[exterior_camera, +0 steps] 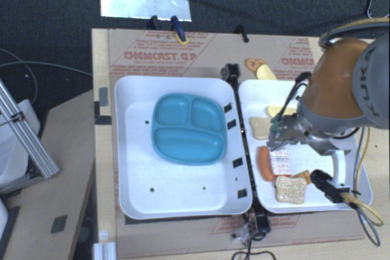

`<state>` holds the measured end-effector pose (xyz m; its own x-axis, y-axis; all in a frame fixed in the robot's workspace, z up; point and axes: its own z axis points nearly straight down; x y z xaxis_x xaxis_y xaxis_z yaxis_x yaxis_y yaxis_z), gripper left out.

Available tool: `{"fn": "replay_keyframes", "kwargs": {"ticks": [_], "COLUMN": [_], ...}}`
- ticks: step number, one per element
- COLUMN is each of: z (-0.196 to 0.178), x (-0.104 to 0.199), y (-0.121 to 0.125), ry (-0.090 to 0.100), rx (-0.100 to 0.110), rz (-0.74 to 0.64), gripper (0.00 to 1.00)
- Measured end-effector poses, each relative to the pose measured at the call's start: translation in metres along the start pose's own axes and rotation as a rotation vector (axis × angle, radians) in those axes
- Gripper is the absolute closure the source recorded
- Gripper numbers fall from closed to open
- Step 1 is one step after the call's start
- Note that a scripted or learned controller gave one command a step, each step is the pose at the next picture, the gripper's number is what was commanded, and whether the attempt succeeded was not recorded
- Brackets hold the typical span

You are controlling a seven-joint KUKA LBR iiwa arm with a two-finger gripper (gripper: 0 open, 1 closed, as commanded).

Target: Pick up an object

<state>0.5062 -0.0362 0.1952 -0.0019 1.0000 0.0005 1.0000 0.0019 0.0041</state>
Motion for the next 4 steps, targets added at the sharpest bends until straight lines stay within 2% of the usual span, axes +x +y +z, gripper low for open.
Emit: {"fn": "replay_keyframes", "kwargs": {"ticks": [1,2,3,4], "z": [-0.011,-0.057,-0.027,0.013], "x": [0.000,0.027,-0.002,0.075], "y": [0.001,0.015,-0.011,-0.020], "ry": [0.000,0.001,-0.001,0.003], "rx": [-0.003,-0.003,0.005,0.008], "rz": [-0.001,-0.006,0.004,-0.009], "gripper": [1.00,1.00,1.00,1.00]}}
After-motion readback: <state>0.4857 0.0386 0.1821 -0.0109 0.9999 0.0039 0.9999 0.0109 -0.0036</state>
